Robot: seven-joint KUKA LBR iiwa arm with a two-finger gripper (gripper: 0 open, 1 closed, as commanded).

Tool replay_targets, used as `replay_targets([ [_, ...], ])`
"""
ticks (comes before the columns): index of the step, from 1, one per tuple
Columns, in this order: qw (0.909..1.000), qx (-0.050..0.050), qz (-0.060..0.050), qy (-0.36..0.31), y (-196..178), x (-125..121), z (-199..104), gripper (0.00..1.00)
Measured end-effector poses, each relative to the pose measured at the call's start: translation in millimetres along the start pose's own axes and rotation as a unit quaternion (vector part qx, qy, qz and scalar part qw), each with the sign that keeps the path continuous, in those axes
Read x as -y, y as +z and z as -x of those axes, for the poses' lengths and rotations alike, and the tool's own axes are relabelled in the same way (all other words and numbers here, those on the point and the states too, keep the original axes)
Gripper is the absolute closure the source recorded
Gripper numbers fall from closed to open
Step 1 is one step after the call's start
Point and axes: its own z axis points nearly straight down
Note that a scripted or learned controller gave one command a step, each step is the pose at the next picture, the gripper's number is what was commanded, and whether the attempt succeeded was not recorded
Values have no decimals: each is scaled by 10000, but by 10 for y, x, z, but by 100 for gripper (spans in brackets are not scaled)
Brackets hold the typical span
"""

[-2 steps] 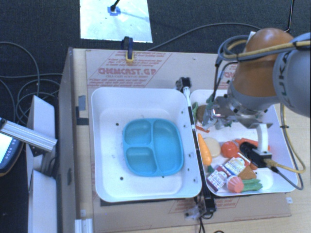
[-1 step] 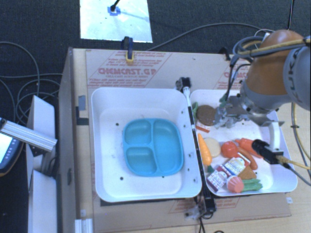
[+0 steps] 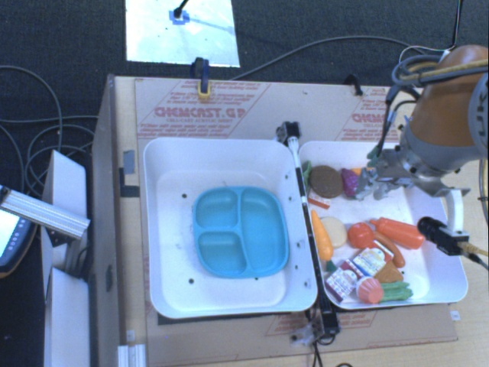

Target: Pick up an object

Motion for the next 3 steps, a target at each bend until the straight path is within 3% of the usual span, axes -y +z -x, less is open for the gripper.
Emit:
replay_targets([
  [1,10000,-2,-7,2,216,392,387,100],
  [2,10000,0,10,-13,-533,627,355,100],
  [3,10000,-7,-3,-11,-91,631,-68,100],
])
